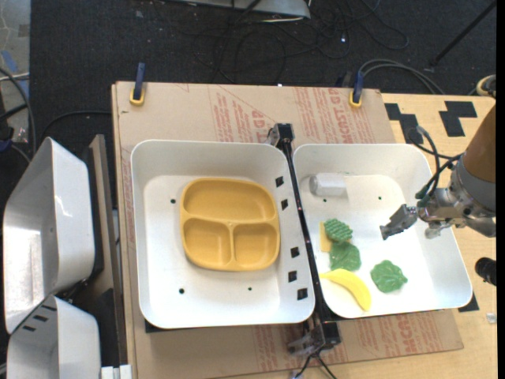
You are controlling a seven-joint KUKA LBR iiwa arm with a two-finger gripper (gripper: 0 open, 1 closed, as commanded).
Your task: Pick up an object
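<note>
The right bin [430, 181] holds several small items. A pale grey block [327, 185] lies near its back left. A ridged green piece [338, 230] rests by a small yellow piece [324, 244], above a leafy green item [346, 256]. A yellow banana [352, 288] lies at the front, with another leafy green item [387, 275] to its right. My gripper [397, 222] hangs over the right middle of this bin, above bare floor, up and to the right of the green items. I see nothing held in it.
The left bin [154, 212] carries a yellow divided tray [230, 223]. A black ridge [298, 227] with clips separates the two bins. Both sit on a cardboard-covered bench [237, 109]. White containers [43, 219] stand to the far left.
</note>
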